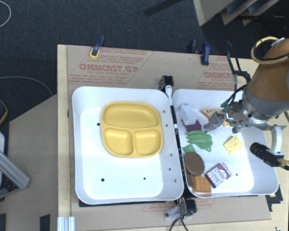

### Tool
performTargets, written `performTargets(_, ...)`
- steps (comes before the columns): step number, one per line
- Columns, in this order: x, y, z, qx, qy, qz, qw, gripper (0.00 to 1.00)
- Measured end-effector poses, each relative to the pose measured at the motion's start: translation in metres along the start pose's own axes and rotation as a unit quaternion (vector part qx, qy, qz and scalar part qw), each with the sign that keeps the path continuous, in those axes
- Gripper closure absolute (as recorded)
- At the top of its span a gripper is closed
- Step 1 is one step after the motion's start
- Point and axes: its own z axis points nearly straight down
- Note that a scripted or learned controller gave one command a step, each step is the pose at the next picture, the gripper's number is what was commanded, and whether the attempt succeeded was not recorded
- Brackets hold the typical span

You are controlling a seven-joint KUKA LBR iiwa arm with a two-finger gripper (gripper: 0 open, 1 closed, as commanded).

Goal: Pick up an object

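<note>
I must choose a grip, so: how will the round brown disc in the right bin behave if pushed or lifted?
The disc lies flat, so it probably slides rather than rolls. It looks thin, likely light and hard to pinch from above. Its edge touches the waffle, which may shift too.

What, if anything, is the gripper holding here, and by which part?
Nothing is held, as far as the view shows. The gripper hangs over the right bin, above the purple block and the green toy, with no object between its fingers.

left bin (85, 148): open floor around yellow tray (132, 128) | right bin (261, 177): crowded left half
</note>
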Motion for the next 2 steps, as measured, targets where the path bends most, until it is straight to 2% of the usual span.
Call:
performTargets(1,0.000,0.003,-0.005,-0.005,-0.001,-0.001,1.0000,0.00)
performTargets(2,0.004,-0.005,0.055,-0.001,0.000,-0.001,1.0000,0.00)
